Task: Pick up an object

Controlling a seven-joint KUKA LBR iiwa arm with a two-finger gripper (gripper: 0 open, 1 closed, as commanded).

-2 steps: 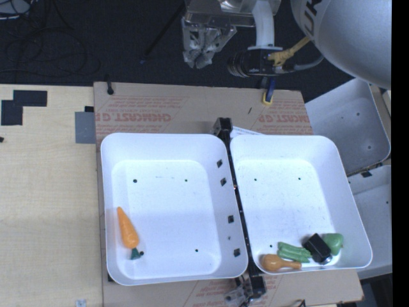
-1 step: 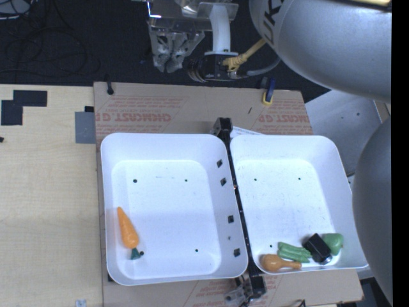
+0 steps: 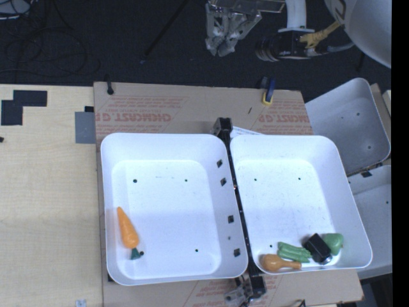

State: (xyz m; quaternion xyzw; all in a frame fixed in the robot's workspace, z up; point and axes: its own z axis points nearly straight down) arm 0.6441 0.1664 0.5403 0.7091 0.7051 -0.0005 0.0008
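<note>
An orange toy carrot (image 3: 126,228) with a small green top lies at the near left of the left bin (image 3: 160,147). In the near right corner of the right bin (image 3: 287,147) sit a green bean pod (image 3: 294,252), a black block (image 3: 317,248), a green piece (image 3: 334,240) behind it and a tan-orange pear-shaped toy (image 3: 279,263). My gripper (image 3: 221,43) hangs high at the back, beyond both bins and far from every object, with nothing held in it.
The bins rest on a brown cardboard sheet (image 3: 192,110). A blue and yellow clamp (image 3: 268,92) stands at its back edge. A grey metal panel (image 3: 351,117) lies to the right. Pale wooden bench (image 3: 45,203) spreads to the left.
</note>
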